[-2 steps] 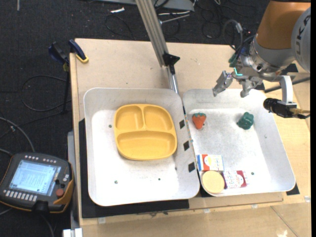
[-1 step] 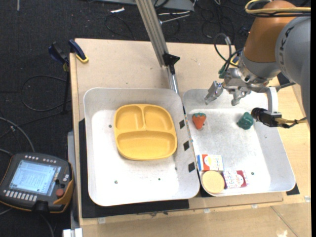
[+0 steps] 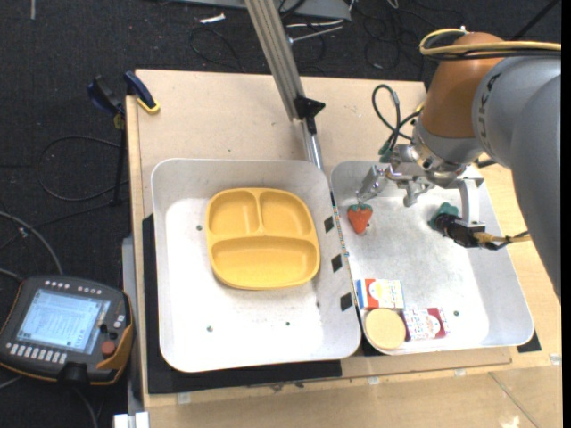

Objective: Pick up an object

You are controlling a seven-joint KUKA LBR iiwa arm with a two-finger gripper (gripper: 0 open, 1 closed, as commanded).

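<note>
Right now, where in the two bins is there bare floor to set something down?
Left bin: a wide bare strip along the near edge, below the yellow divided plate. Right bin: open middle, between the strawberry and the near-left corner, crowded by small boxes and a round lid. The gripper hangs over its far end.

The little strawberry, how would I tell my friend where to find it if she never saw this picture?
Look in the right-hand white bin, up near its top left corner, just below the robot's gripper. The strawberry is small and orange-red with a green leafy top. Its neighbours lower down are boxes and a round tan lid, so it is the bin's only fruit.
</note>
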